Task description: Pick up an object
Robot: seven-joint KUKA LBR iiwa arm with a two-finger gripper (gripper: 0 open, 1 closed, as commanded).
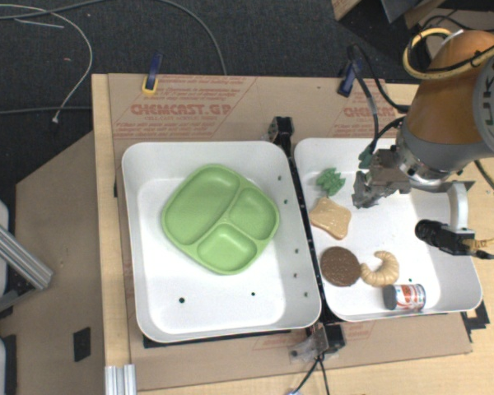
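1. Camera view looks down on two white bins side by side; the arm reaches over the right bin (pixel 469 290) from its right edge, and the claw (pixel 369 189) hangs above that bin's upper middle.

2. Whether the claw is open or closed cannot be told from this angle; nothing can be seen gripped in it.

3. The task names no single object. Nearest the claw is the small green leafy piece (pixel 331 181), lying just to the claw's left, toward the bin's upper left corner.

4. Next nearest is the tan bread slice (pixel 330 218), below and left of the claw, near the bin's left edge. Its long axis runs at a slant from upper left to lower right.

5. Farther toward the bottom edge lie the brown round patty (pixel 341 266), the curled croissant (pixel 382 268) just beside it, and a small can (pixel 406 296) on its side near the lower right corner.

6. The left bin (pixel 148 303) carries a green divided plate (pixel 221 218), well apart from the claw.

7. Judgement: the coming move turns on a short shift left and a descent onto the green piece or the bread.
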